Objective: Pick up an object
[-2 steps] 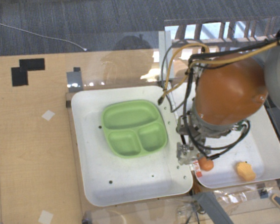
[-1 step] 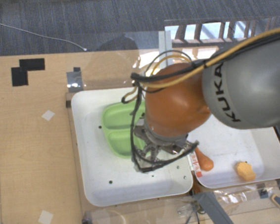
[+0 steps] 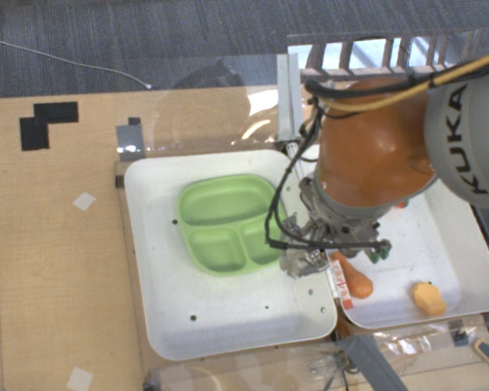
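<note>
Right, from my feed I count two white bins: the left bin (image 3: 167,328) holds one green divided tray (image 3: 226,224), and the right bin (image 3: 473,301) holds one orange carrot-like piece (image 3: 355,279), one yellow-orange chunk (image 3: 428,298) and one small green bit (image 3: 377,253). My gripper (image 3: 307,257) hangs over the divider between the bins, just beside the tray's right edge and near the carrot's upper end. I cannot tell how it is set, since the wrist hides it. Open floor lies below and left of the tray. The chunk sits near the right bin's front wall, apart from the carrot. The arm's orange band (image 3: 371,155) covers much of the right bin's back half, possibly hiding more items.
</note>
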`<state>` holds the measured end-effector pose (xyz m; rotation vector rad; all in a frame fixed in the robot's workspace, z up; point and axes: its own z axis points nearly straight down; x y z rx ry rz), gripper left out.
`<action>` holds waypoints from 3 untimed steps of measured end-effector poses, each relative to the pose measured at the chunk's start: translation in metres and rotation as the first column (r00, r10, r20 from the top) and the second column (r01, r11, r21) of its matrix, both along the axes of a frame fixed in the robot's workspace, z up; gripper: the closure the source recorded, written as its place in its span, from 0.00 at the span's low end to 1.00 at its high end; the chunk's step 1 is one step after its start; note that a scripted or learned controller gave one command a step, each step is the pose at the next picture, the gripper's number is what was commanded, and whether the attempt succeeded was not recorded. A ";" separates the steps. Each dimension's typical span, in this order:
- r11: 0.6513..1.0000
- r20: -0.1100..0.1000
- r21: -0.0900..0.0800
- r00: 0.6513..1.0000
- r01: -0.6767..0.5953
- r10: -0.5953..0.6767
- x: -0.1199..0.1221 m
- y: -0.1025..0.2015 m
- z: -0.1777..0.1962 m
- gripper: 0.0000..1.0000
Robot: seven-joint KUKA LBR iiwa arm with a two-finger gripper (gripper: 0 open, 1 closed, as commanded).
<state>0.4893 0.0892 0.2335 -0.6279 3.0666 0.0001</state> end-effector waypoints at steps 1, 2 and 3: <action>0.953 -0.005 0.003 0.953 0.303 -0.303 0.018 0.042 -0.019 1.00; 0.717 -0.007 0.006 0.717 0.697 -0.697 0.011 0.056 0.015 1.00; 0.311 -0.011 0.000 0.311 0.950 -0.950 -0.002 0.075 -0.023 1.00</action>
